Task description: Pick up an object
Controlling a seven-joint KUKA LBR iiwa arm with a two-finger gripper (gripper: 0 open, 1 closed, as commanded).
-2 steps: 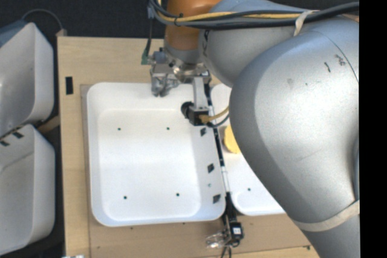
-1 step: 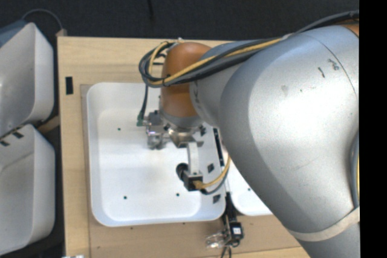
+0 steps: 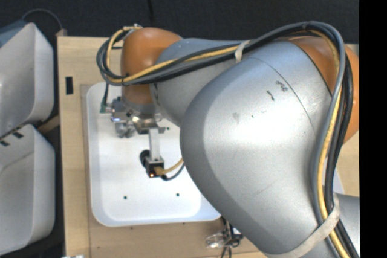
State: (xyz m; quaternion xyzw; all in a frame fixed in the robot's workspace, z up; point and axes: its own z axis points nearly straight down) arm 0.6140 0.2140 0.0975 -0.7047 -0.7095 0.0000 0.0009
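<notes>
The arm (image 3: 260,130) reaches in from the right, covering much of the white bin (image 3: 139,202); the claw (image 3: 127,122) hangs low at the bin's upper left, presumably to grab there; whether it is clenched or released I cannot tell; the object, likely beneath it, is hidden.

Big grey metal robot arm (image 3: 260,130) with an orange band, reaching in from the right, covering much of the view. Small metal gripper (image 3: 124,125) low over the far left part of a shallow white plastic bin (image 3: 115,205). Bin resting on a pale wooden bench (image 3: 75,142).
</notes>
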